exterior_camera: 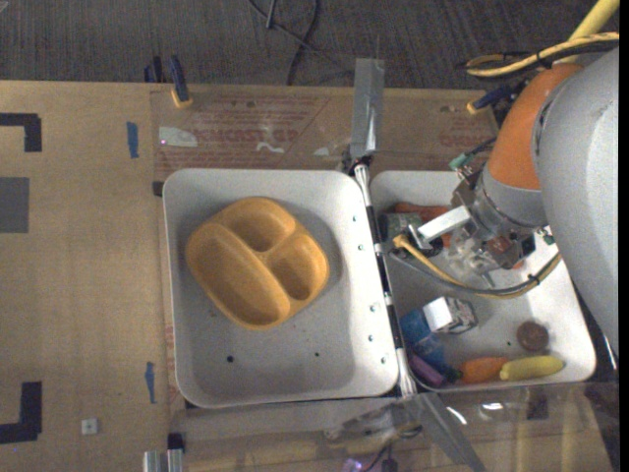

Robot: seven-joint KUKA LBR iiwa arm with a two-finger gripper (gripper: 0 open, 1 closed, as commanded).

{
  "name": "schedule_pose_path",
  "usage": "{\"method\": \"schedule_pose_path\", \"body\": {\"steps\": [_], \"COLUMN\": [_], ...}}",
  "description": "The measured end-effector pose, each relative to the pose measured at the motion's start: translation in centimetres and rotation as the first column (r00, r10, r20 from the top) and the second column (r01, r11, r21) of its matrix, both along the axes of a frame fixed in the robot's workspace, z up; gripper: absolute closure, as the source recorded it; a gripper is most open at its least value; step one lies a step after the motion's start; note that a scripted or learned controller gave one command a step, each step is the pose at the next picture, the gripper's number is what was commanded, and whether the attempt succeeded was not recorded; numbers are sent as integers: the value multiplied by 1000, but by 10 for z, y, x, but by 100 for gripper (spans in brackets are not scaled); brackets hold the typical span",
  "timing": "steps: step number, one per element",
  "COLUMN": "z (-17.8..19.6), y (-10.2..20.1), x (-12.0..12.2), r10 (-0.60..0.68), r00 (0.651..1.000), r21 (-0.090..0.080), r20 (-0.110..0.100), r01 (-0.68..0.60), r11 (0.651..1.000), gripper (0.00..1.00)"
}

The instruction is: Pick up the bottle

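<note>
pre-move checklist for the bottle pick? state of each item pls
1. Bottle located: cannot tell. No item in the right bin reads clearly as a bottle; a white and blue object lies near its middle.
2. Gripper over the correct bin: ok, it is above the right bin's upper part.
3. Something held between the fingers: cannot tell, the wrist and cables hide them.
4. Clutter around the target area: not ok. A yellow item, an orange item, a purple item and a brown round piece crowd the near edge.
5. Left bin: ok, it holds the yellow divided plate, apart from the arm.
</note>
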State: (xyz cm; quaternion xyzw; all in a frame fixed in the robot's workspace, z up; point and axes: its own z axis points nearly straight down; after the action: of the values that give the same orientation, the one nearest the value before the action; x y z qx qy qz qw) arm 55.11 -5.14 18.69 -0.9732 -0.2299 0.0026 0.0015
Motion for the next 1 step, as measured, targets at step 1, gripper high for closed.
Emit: {"method": "schedule_pose_path", "body": {"steps": [1], "z": [-2], "y": [6], "x": [16], "r10": [73], "r00": [997], "r21": [-1], "r20": [3], "r01": [-73], "r11": [997], "gripper": [100]}}
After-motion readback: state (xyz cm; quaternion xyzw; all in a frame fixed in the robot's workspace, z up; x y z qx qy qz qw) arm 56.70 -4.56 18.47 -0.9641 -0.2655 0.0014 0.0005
